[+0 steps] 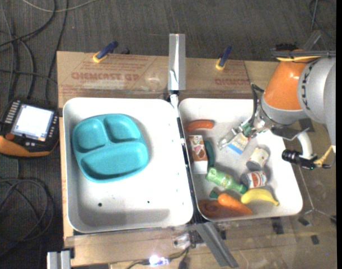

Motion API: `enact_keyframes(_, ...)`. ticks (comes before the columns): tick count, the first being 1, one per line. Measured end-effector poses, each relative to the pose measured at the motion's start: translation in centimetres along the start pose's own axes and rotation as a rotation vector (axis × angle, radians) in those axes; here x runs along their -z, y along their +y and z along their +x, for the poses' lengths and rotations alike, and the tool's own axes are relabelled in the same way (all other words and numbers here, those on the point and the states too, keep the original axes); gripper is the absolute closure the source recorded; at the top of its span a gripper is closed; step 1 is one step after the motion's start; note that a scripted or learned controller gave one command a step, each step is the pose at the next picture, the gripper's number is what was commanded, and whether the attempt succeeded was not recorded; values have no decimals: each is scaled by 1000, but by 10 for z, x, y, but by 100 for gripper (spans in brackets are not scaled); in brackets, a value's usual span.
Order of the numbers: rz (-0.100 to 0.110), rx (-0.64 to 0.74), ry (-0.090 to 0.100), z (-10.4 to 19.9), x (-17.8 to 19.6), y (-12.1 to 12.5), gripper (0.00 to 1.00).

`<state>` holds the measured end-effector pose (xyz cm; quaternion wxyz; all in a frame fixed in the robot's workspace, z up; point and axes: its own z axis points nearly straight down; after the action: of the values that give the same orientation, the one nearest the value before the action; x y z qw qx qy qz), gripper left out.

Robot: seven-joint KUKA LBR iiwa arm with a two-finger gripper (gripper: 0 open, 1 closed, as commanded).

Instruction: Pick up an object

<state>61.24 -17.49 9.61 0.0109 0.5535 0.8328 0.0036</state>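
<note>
Carton (238, 144) pinched by gripper (242, 132) — can (258, 157) beside; banana (260, 196) nearer.

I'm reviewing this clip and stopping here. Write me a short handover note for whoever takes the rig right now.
Tool: low in the right bin, over a small white-and-blue carton; grasp not confirmed.
Right bin also holds: sausage, box, green bottle, two cans, banana, carrot.
Left bin: teal divided plate.
Done: arm positioned in the bin.
Left: secure one object and lift it.
</note>
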Motion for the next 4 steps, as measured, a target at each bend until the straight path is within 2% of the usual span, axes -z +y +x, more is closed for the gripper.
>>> enact_keyframes(1, -9, 0, -6, -2, 13, 3, 100)
enact_keyframes(2, -8, 0, -5, -1, 13, 3, 0)
enact_keyframes(3, 6, -6, 2, 0, 9, 21, 0)
enact_keyframes(4, 1, 0, 1, -15, 1, 25, 0)
